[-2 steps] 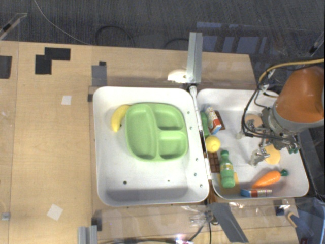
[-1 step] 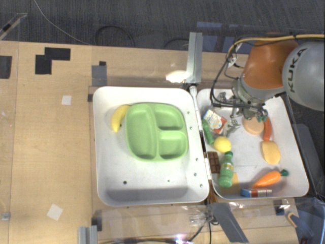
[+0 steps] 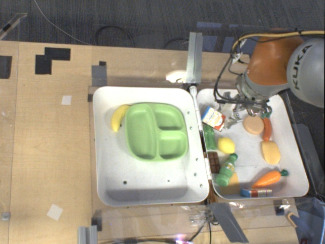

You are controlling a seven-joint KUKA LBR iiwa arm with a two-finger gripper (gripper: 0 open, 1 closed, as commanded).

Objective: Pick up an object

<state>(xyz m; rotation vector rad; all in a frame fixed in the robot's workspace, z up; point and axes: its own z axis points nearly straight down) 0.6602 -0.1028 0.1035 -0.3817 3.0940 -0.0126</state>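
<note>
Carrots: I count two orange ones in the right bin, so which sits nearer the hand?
The upper carrot, lying just below the hand; the other carrot lies by the bin's near edge.

We could read only one piece of lettering: the white letters "KU", the start of the maker's name, on the grey casing of the arm [image 3: 307,67] at the right edge of the camera view, above the right bin [image 3: 299,184]. The rest of that word ran out of the picture. The small carton [image 3: 213,118] near the right bin's upper left corner carried a red and blue printed panel, but we found its print too small to make out. The dark wrapper [image 3: 215,161] against that bin's left wall also bore nothing we could read.
</note>
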